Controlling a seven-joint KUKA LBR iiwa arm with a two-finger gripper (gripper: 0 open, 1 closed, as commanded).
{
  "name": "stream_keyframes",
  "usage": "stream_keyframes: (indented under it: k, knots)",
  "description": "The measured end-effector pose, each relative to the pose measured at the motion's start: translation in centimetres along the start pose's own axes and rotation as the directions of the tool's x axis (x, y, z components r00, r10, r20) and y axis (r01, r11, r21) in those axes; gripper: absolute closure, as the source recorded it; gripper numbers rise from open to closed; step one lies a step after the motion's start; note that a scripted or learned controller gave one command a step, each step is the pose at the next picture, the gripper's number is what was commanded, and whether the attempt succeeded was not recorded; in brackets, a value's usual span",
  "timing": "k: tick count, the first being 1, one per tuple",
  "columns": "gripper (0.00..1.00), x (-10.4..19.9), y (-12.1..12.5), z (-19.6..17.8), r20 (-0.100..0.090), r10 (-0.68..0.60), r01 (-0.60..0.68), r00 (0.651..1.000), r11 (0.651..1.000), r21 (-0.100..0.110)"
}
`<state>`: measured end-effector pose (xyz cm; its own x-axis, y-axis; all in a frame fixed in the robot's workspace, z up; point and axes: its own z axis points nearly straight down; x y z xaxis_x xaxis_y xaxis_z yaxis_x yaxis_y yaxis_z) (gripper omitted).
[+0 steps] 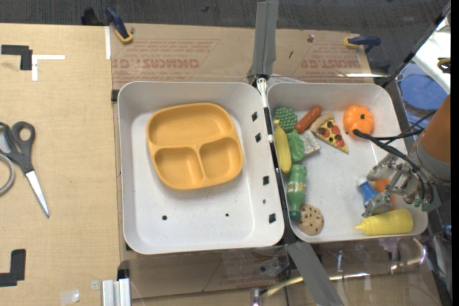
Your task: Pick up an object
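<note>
My gripper (371, 191) is low in the right bin (337, 175), near its right wall, and looks open. Its two metal fingers (376, 173) point left and straddle a small blue and orange object (367, 190); nothing shows it is gripped. A yellow mustard bottle (387, 223) lies just below the gripper. Further left in the bin are an orange fruit (358, 118), a pizza slice (331, 132), a red sausage (309, 118), a knobbly green item (285, 117), a yellow banana (282, 147), a green bottle (296, 186) and a cookie (311, 218).
The left bin (136, 211) holds a yellow divided plate (195, 145). Scissors (25, 161) lie on the bench at far left. Blue clamps (119, 25) hold the cardboard behind the bins. A black cable (387, 134) runs from the arm across the right bin's upper right.
</note>
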<state>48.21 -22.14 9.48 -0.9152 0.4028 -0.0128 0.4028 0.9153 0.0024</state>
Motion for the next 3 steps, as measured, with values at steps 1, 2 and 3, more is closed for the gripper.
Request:
stream_keyframes:
  k: [1,2,3]
  knots:
    - [0.00,0.09,-0.03,0.08,-0.003,0.039,-0.039,0.999,0.999,0.000]
    - [0.00,0.15,-0.05,0.13,-0.005,0.066,-0.066,0.998,0.998,0.001]
    - [0.00,0.19,-0.02,0.16,-0.006,0.088,-0.088,0.996,0.996,0.001]
